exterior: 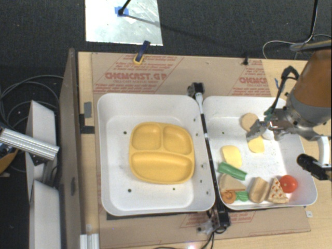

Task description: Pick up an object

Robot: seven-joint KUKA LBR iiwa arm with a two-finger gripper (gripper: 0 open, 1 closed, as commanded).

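A broad orange band (315, 82) is seen on the arm, bordered beneath by a pale grey ring (306, 113). A black cable (280, 90) is looped along the band's edge. The gripper (262, 130) is made of grey metal parts (details are blurred). A black fitting (313, 166) is carried on a pale bracket nearby.

One fixed camera is looking down on the bench.
It is sitting high, tilting slightly, taking in both white bins (155, 104) side by side, with the arm (314, 90) entering from the right edge.
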